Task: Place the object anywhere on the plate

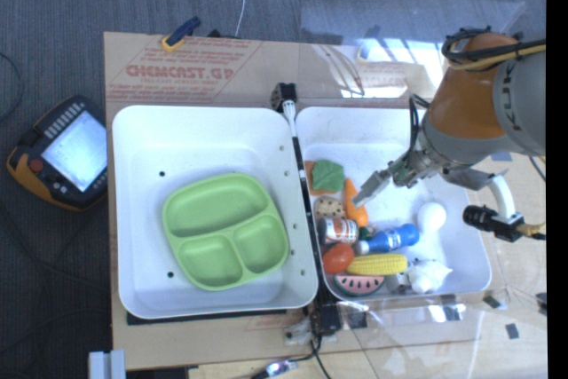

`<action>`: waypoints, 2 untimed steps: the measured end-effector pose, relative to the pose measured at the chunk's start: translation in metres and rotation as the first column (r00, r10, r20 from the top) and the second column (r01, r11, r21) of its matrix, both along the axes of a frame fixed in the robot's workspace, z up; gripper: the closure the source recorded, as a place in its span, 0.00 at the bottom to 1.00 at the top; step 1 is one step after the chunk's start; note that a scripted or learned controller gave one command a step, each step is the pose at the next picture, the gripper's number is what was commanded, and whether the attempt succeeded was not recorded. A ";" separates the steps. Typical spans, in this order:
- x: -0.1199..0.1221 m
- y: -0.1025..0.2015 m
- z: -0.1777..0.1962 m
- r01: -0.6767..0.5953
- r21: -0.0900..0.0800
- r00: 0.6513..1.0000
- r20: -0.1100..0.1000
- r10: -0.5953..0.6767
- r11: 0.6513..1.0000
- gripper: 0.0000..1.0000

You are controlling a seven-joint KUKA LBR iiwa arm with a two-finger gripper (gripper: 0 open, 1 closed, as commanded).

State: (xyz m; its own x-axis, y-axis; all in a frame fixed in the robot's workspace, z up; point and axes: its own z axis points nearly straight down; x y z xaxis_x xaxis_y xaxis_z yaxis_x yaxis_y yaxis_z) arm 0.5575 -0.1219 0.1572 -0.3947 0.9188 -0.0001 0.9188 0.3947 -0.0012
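Hovering over the right bin [461, 133], the gripper [366, 188] nears the carrot [355, 207] — the green plate [226, 231] sits apart.

Arm [497, 102]: bulky rounded links, grey shell with dark lettering partly seen. Wide orange band [470, 106] above wrist, glossy, catching light. Black cable [484, 44] looped over top of orange section. Wrist [439, 153] below band grey, tapering. Gripper [366, 189]: slim, grey metal, far narrower than arm. White bracket [504, 195] with black cylindrical fitting [490, 220] at side.
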 end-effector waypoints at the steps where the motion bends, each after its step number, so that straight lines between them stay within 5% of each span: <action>1: 0.000 0.000 0.000 0.000 0.000 1.000 0.000 0.000 1.000 0.00; 2: 0.000 0.000 0.000 0.000 0.000 1.000 0.000 0.000 1.000 0.00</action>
State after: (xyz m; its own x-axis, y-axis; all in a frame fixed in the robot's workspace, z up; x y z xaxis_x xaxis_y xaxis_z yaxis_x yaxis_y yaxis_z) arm 0.5575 -0.1219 0.1572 -0.3947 0.9188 -0.0001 0.9188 0.3947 -0.0012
